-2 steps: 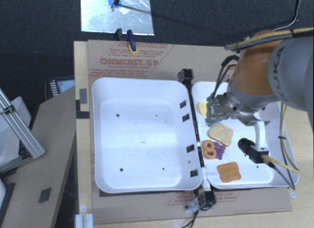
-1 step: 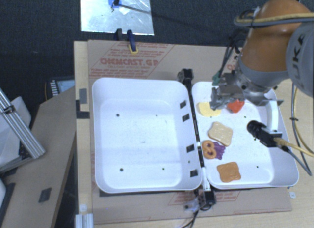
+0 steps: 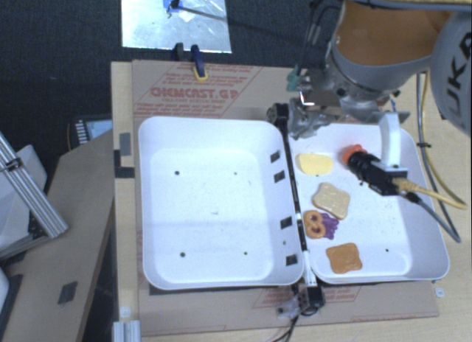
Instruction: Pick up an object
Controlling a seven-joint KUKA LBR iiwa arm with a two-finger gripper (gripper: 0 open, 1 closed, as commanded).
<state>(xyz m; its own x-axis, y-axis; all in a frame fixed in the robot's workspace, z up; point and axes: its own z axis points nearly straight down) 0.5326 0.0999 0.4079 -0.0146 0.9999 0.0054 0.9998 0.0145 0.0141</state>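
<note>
Several small toy foods lie in the right bin [image 3: 424, 248]. A yellow piece [image 3: 315, 163] sits nearest the back. Below it come a beige toast slice [image 3: 332, 200], an orange pretzel on a purple piece [image 3: 318, 224] and a brown toast slice [image 3: 344, 257]. A small orange piece [image 3: 351, 152] lies to the right of the yellow one. My gripper [image 3: 306, 118] hangs at the back left corner of the right bin, just above the yellow piece and under the orange-banded wrist.
The left bin [image 3: 210, 200] adjoins the right one along a clipped divider [image 3: 289, 186]. A black and white fixture with a yellow cable [image 3: 383, 169] reaches over the right bin. A shiny metal sheet [image 3: 175, 7] lies behind the bench.
</note>
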